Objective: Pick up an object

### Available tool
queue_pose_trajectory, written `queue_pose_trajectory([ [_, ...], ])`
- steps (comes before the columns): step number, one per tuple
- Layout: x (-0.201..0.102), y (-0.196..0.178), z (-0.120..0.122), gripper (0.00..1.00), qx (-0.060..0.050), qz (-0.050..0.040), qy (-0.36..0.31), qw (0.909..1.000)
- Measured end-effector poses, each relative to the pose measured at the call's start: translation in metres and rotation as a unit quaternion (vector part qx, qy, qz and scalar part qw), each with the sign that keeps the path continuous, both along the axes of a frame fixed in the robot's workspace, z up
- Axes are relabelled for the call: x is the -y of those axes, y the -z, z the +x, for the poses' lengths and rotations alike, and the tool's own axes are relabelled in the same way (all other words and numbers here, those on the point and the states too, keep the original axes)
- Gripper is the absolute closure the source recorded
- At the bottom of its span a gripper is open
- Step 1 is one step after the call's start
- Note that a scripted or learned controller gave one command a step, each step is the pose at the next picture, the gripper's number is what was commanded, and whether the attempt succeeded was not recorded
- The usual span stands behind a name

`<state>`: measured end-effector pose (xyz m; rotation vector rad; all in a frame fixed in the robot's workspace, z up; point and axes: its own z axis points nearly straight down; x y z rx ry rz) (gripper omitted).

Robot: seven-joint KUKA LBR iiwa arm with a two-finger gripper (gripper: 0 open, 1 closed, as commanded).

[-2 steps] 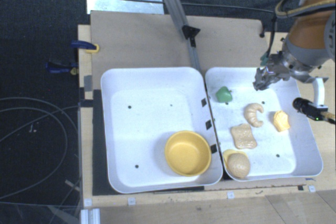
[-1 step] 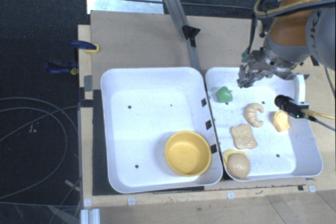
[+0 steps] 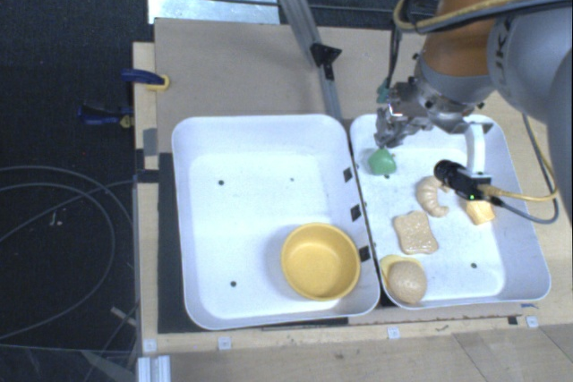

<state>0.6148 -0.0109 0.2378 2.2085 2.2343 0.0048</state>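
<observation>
Poised just above the small green rounded object (image 3: 382, 162), the gripper (image 3: 390, 135), its state indiscernible, could nudge it sideways and miss.

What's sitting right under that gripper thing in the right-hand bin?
A small green object lies on the right bin's floor just below the gripper. The gripper hides its upper edge, so whether they touch cannot be told.
</observation>
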Motion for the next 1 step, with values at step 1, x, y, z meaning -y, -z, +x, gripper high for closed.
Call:
queue_pose_trajectory([
  [1, -0.0538, -0.0059, -0.0184, 1.0, -0.001, 0.0003, 0.0, 1.0],
])
